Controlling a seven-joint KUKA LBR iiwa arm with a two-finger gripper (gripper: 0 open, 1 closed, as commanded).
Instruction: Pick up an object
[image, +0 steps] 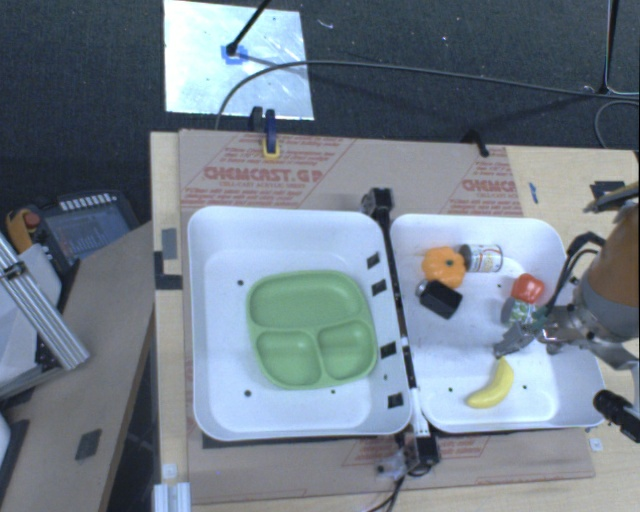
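The gripper (515, 338) is at the right of the frame, low over the right bin (540, 240). I cannot tell how it is set, and nothing shows inside it. A red thing (527, 288) sits just above its tip. The banana (492, 385) lies just below it, near the bin's lower edge. An orange (443, 264), a small jar (484, 258) and a black block (439, 298) lie up and left of it. The left bin (215, 300) holds a green plate (305, 328)

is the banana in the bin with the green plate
No, the banana lies in the right bin, while the green plate sits alone in the left bin.
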